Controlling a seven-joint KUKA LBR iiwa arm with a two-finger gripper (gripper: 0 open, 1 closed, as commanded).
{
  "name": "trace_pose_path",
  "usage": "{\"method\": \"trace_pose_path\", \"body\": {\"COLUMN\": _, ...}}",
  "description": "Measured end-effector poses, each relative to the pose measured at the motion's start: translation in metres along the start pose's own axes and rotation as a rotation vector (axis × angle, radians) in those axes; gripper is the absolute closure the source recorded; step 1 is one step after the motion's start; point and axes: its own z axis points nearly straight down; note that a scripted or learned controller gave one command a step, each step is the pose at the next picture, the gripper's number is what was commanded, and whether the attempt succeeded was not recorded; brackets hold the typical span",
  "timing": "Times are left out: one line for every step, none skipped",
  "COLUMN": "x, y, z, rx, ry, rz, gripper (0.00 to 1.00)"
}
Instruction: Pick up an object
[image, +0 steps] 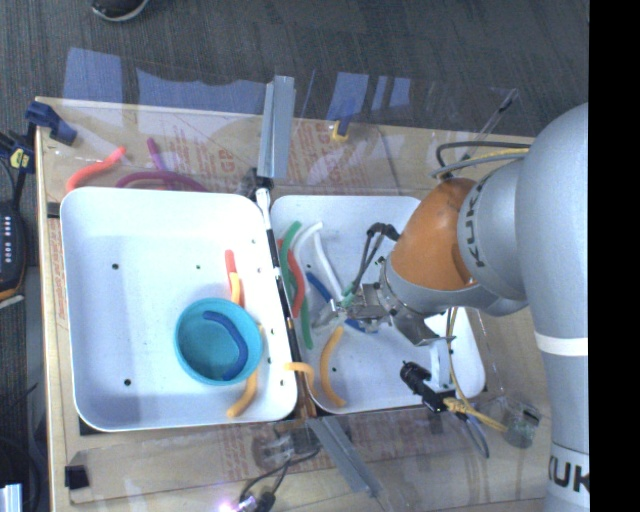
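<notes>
The grey arm (540, 230) reaches in from the right over the right bin (400, 395), its orange band (430, 245) above the wrist, and the hand (345, 312) hangs low near that bin's left side, among a clutter of thin curved pieces. Whether the hand is released or clenched cannot be told (the wrist hides too much of it). Just beside it lie a green strip (296, 275), a red strip (297, 283), a blue piece (320, 285) and an orange-yellow curved piece (328, 365). In the left bin (130, 260) a blue bowl (215, 342) sits toward the lower right, with a yellow curved piece (247, 395) beside its lower edge. Both bins rest on the table (180, 125).
</notes>
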Motion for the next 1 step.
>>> {"method": "trace_pose_path", "body": {"x": -0.0050, "y": -0.0015, "z": -0.0100, "rx": 0.003, "ry": -0.008, "rz": 0.000, "gripper": 1.00}}
